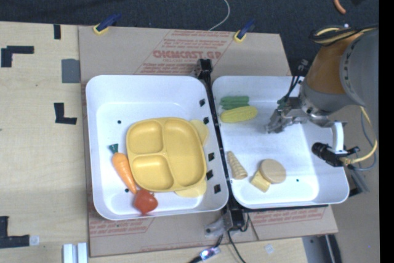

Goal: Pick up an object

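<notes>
Nearest me in the right bin (326, 197), I'm looking at a tan round piece (272, 170) with a small wedge (259, 182) touching it, and a ridged cone (236, 165) just beside the divider. Farther back, a yellow corn cob (238, 114) is lying against a green pod (234, 101). The gripper (277, 122) is hovering over bare floor between those two groups, gripping nothing (I cannot tell how its jaws are standing from this angle). If I'm closing here, I'm expecting to grab air. The corn and pod are touching, so a descent there risks nudging one away or catching both. The left bin (98, 132), with its yellow tray (166, 154), carrot (124, 172) and red piece (145, 201), is sitting well apart.
</notes>
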You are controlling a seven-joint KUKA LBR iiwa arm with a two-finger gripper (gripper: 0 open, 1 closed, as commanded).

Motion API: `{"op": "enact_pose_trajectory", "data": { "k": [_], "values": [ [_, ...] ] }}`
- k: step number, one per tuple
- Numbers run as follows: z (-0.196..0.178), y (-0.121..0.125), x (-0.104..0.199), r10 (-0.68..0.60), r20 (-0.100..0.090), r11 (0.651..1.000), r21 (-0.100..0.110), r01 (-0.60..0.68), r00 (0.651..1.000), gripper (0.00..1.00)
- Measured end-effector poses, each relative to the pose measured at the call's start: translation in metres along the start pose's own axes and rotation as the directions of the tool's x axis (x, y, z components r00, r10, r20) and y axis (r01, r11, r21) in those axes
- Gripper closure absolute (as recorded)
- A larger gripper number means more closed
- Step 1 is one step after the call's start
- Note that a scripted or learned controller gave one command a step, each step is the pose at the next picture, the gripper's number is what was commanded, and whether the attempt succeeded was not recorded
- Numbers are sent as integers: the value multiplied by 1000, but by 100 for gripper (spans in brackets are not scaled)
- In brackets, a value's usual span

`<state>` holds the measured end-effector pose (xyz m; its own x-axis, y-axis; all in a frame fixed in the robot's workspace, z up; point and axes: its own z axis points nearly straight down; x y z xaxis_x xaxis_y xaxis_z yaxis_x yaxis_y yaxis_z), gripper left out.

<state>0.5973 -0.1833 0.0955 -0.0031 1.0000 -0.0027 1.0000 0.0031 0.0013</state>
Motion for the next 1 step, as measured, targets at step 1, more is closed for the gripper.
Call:
{"op": "enact_pose_trajectory", "data": {
  "k": [1],
  "values": [
    [-56, -5, 8, 1, -2, 1000, -2, -1, 1000, 100]
  ]
}}
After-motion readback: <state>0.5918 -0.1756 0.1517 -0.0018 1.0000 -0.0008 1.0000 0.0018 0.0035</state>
